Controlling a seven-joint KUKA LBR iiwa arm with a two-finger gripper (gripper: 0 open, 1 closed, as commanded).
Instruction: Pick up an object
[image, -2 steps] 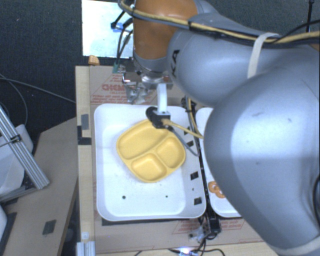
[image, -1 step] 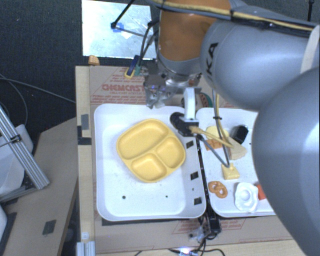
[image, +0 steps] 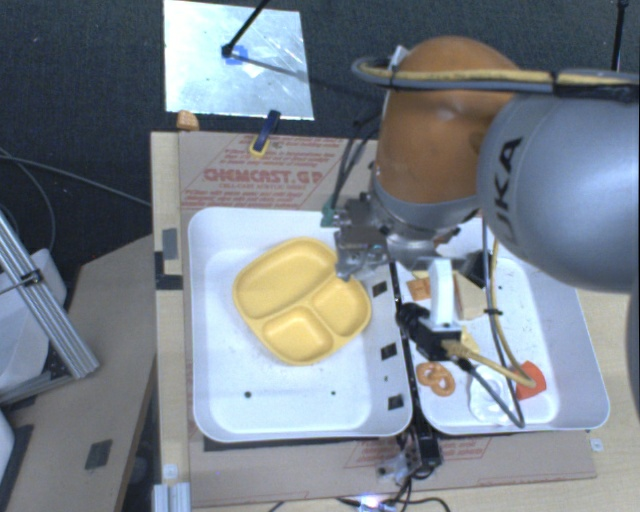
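A yellow divided tray (image: 298, 300) with three compartments lies tilted in the left white bin (image: 222, 405). My gripper (image: 348, 262) hangs over the tray's upper right rim, close to the wall between the two bins. The grey arm and its orange band hide much of the space above it. Whether the gripper touches the tray cannot be made out. In the right bin (image: 592, 398) lie a small pretzel (image: 435, 377), a yellow stick (image: 492, 363), a red-orange piece (image: 534, 378), a white block (image: 443, 298) and a white crumpled item (image: 488, 402).
A black part (image: 424, 337) and cables cross the divider between the bins. A cardboard sheet (image: 260, 175) lies behind the bins, with a small blue-and-yellow item (image: 264, 134) on it. A metal plate (image: 238, 58) lies further back. An aluminium frame (image: 40, 310) stands at the left.
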